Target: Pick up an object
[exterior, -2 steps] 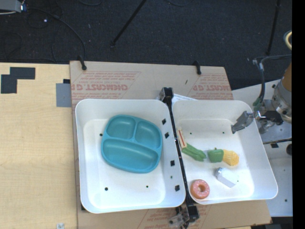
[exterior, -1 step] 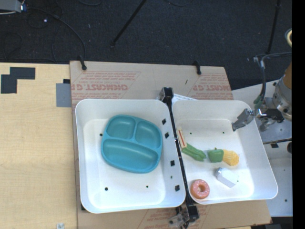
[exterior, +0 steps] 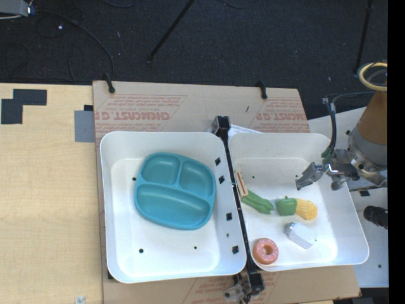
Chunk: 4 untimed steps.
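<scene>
Four items lie in the right bin (exterior: 354,246), nearest the end effector (exterior: 313,175) (finger state cannot be told) being the corn cob (exterior: 299,208), just nearer and slightly left of it, long axis left-right, alongside green vegetable (exterior: 257,202), donut (exterior: 266,251), white block (exterior: 300,235).

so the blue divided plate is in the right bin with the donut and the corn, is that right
Not quite. The camera view shows the blue divided plate lying in the left bin. The donut and the corn are in the right bin, as you say.
</scene>
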Motion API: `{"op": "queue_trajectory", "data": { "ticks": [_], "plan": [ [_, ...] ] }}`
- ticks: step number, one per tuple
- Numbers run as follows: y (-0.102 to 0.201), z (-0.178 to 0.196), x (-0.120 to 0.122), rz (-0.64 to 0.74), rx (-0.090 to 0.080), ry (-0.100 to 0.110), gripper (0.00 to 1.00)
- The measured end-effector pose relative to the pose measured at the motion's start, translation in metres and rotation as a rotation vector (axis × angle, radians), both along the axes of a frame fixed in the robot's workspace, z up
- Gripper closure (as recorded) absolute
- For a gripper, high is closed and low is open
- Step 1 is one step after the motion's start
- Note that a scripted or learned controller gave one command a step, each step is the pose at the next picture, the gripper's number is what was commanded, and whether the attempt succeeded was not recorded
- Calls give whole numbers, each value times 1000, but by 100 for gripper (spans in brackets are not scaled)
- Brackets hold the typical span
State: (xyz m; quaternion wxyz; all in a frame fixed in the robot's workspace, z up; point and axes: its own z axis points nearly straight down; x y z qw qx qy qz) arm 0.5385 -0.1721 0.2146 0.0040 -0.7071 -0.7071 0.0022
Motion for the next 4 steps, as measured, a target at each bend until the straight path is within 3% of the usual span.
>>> {"op": "queue_trajectory", "data": {
  "ticks": [2, 3, 4],
  "plan": [
    [0, -97, 1, 0, 0, -2, 0],
    [-2, -84, 1, -2, -1, -4, 100],
    [-1, -22, 8, 2, -3, -12, 100]
  ]
}}
